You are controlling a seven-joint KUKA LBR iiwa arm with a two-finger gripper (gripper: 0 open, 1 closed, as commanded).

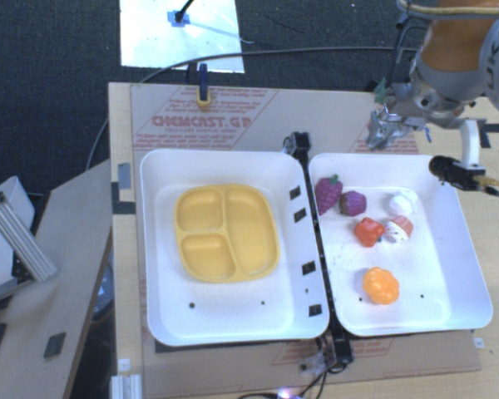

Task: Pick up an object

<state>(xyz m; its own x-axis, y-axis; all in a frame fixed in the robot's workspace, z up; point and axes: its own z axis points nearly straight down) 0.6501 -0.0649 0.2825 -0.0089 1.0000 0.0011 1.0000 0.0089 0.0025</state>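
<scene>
I'm looking down on the surface, a pale board with red lettering printed across its far end. Two shallow white bins sit on it side by side, edges touching down the middle. The left bin carries a yellow divided tray with three compartments, lying flat near the bin's centre. The right bin holds the small toy pieces.

The arm comes in at the upper right, orange band above the grey wrist, and the tool hangs over the surface just beyond the right bin's far rim. It is carrying nothing; I cannot tell from here whether it is parted or closed.

Now the pickable things, all in the right bin. An orange pepper-like toy lies alone toward the near side, well apart from the rest. Up by the divider sits a purple berry-like toy with a green top, and a smaller purple piece touches its right side. A red-orange piece lies just below those, beside a small red-and-white toy. A white piece rests just above that one.
</scene>
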